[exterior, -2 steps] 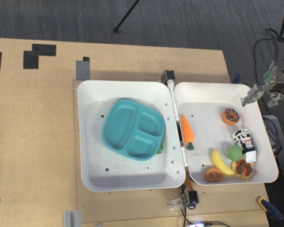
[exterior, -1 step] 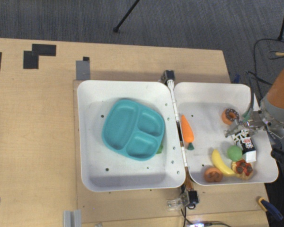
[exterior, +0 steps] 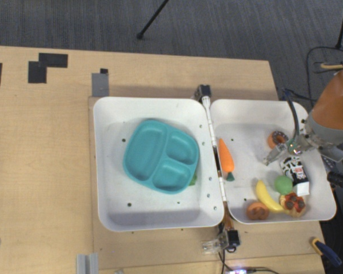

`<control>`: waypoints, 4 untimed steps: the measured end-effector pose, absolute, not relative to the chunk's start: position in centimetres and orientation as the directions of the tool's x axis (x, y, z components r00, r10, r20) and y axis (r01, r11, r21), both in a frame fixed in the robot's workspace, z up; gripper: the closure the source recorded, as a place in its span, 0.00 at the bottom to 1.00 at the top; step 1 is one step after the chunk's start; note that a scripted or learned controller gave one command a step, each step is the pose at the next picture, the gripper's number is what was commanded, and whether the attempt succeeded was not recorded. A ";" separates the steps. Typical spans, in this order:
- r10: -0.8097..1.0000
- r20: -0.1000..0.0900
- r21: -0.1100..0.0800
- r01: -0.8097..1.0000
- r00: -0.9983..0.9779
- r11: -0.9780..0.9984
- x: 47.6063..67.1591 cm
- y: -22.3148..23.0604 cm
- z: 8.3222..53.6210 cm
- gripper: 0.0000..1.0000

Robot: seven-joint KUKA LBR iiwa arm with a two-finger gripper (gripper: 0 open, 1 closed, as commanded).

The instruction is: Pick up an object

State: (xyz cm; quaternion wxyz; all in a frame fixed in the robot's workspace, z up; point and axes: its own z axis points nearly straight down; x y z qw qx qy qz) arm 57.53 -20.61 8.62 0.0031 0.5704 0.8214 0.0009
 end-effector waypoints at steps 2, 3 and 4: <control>0.887 0.000 -0.005 0.887 -0.462 0.462 66.7 -14.0 8.5 0.00; 0.885 -0.006 0.008 0.885 -0.466 0.466 67.1 -13.8 9.7 1.00; 0.909 -0.005 0.007 0.909 -0.416 0.416 62.0 -11.5 21.0 1.00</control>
